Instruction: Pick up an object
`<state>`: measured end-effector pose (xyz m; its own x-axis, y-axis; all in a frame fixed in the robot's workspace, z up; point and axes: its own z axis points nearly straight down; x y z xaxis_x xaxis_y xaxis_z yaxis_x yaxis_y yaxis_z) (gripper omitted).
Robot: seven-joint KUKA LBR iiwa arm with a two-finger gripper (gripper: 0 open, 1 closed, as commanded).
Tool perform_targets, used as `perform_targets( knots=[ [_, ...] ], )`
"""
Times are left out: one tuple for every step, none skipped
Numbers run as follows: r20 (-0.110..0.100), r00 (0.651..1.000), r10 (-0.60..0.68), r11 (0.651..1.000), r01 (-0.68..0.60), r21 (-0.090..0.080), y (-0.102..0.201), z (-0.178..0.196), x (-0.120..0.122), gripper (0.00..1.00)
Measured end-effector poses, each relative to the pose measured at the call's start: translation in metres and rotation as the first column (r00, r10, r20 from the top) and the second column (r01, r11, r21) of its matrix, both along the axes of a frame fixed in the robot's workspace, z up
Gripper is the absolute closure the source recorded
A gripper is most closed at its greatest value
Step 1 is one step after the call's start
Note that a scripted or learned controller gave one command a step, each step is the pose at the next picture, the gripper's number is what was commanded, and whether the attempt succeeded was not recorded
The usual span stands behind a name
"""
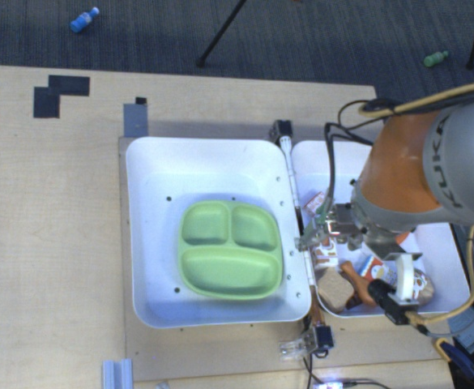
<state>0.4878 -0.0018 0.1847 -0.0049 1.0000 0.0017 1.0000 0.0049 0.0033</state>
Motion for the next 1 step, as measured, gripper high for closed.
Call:
perform_targets(
  knots=[
    [-0.002, 1.0, 0.0, 1.0, 0.0, 0.0, 0.061, -0.0005, 0.0659, 0.0]
  ],
)
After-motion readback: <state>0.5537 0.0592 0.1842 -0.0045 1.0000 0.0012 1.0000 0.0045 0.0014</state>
